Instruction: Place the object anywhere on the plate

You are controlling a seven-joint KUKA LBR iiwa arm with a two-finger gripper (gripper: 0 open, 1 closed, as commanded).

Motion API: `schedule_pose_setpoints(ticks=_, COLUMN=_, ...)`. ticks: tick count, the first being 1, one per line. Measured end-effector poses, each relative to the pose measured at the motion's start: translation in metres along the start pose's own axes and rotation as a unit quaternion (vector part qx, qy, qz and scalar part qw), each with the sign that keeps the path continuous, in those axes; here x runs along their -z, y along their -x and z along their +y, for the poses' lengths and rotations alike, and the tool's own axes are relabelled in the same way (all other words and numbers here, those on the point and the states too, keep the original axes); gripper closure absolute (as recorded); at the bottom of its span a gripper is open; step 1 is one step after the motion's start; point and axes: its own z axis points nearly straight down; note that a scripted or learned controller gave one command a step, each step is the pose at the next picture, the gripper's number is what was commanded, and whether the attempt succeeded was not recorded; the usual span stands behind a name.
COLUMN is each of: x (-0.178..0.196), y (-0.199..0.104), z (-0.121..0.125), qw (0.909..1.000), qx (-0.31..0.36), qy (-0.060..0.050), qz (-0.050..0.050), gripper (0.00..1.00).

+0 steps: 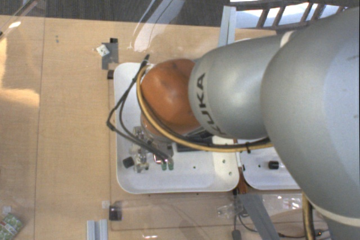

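The grey metal arm reaches in from the right and covers much of the view; black letters reading "KUKA" run down its rounded casing. Past that casing sits the orange band above the wrist, seen here as a broad brown-orange dome, with a yellow cable and a black cable looping round its left side.

The arm stands over the left shallow white plastic bin, whose left wall and lower floor show bare. Below the orange band, low in this bin, the gripper appears as a small cluster of dark and metal parts with green-tipped bits; it is too small and cluttered to tell how far it is open or whether it has hold of anything.

A corner of the right white bin peeks out under the arm, with a small black object lying on its floor. The plate cannot be made out anywhere, the arm hiding most of both bins.

The pale wooden tabletop carries small dark brackets near the bin's corners.
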Motion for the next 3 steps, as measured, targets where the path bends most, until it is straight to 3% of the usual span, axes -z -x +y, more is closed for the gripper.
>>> schedule_pose_setpoints(ticks=1, x=0.094, y=0.013, z=-0.054, qw=0.9991, qx=-0.042, qy=0.0, qz=-0.003, gripper=1.0)
schedule_pose_setpoints(ticks=2, x=0.017, y=0.014, z=-0.031, qw=0.9776, qx=-0.211, qy=-0.001, qz=0.001, gripper=1.0)
schedule_pose_setpoints(ticks=3, x=0.0, y=-0.005, z=0.0, qw=0.9999, qx=0.013, qy=0.0, qz=0.0, gripper=1.0)
